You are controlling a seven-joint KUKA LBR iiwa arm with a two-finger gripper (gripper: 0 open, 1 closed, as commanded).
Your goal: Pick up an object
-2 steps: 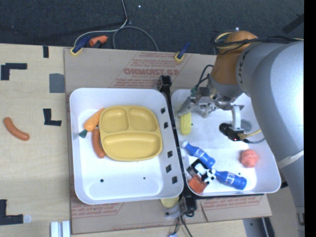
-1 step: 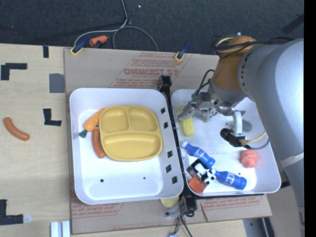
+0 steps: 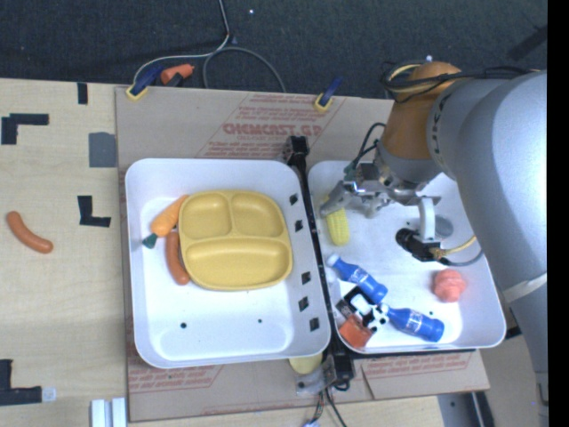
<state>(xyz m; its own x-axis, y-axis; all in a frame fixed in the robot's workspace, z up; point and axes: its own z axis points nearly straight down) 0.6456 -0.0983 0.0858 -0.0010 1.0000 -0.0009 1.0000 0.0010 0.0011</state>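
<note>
Right bin [image 3: 484, 323]: gripper [image 3: 336, 199] just above the yellow corn cob [image 3: 339, 228] near the divider; we cannot tell its finger state. We judge the cob light, stiff, ridged; take it across its short middle.

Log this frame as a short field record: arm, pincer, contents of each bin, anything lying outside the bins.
arm: grey with orange band, reaching in from the right over the right bin
pincer: low over the corn cob; grip state unclear
left bin: yellow divided plate, carrot, sausage
right bin: corn cob, two blue bottles, pink lump, black-and-white toy
outside bins: loose sausage on the bench at left
</note>
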